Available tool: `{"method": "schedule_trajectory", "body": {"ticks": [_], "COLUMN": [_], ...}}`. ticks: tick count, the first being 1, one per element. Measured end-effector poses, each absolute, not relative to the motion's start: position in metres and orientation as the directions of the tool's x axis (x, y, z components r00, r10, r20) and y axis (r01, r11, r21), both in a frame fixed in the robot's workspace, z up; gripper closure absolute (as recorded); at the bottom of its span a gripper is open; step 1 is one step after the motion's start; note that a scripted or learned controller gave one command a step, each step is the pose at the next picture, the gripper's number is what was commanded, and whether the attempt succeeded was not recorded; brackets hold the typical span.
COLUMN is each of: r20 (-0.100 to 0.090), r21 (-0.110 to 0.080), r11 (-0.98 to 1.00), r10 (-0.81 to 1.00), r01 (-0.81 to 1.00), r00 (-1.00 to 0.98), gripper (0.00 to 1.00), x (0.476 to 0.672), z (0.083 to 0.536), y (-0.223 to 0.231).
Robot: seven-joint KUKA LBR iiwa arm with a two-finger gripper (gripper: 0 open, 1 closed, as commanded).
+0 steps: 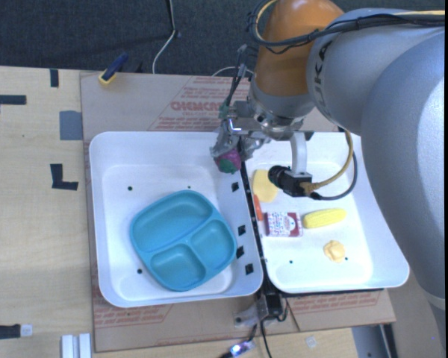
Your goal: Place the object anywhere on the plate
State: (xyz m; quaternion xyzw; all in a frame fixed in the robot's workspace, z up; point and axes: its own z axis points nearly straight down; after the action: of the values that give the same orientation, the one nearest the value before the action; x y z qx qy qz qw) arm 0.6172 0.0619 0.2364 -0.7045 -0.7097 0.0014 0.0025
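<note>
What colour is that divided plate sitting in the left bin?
The three-compartment plastic plate is light blue all over, seen clearly in the camera view.

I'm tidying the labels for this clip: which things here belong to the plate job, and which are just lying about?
Belongs to the job:
- blue plate in the left bin
- small pink and green object at the gripper, above the bins' shared edge

Just lying about, in the right bin:
- corn cob
- red and white packet
- yellow piece
- small yellow lump
</note>
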Motion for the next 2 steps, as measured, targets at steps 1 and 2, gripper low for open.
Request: {"method": "schedule_trajectory", "body": {"ticks": [1,2], "r20": [0.0,0.0], "r21": [-0.007,-0.005], "r11": [0.007,0.008], "r10": [1.0,1.0], "r01": [1.0,1.0], "r00": [-0.007,-0.008], "gripper": [1.0,1.0], "x": [0.607,0.594], "z": [0.221,0.224], "y": [0.121,0.185]}}
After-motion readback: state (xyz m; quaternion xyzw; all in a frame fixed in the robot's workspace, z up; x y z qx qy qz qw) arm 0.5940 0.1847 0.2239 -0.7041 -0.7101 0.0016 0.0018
